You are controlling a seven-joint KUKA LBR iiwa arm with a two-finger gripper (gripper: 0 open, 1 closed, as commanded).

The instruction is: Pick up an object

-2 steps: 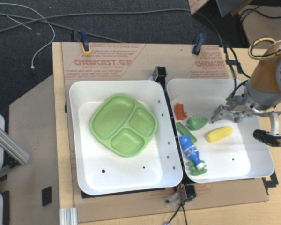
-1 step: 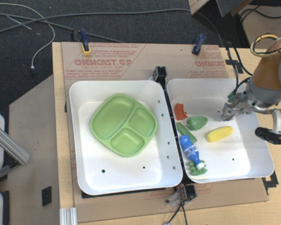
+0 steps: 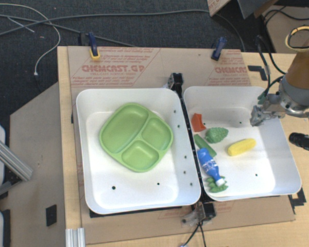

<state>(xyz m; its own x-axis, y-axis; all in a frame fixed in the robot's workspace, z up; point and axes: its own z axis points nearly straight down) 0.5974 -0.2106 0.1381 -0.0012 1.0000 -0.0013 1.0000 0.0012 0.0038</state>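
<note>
Cardboard sheet (image 3: 159, 60) printed "CHEMCAST GP", white bins (image 3: 87, 112)

Open floor lies right of the yellow toy (image 3: 241, 147) in the right bin (image 3: 283, 181); toys crowd its left wall, beside the blue bottle (image 3: 209, 166).

Several small objects are lying in the right bin (image 3: 278, 181). A yellow corn-shaped toy (image 3: 241, 147) is resting near the middle. Left of it, a green leafy toy (image 3: 216, 134) is sitting beside an orange piece (image 3: 197, 121). A blue bottle (image 3: 209, 166) is lying lengthwise along the left wall.
</note>
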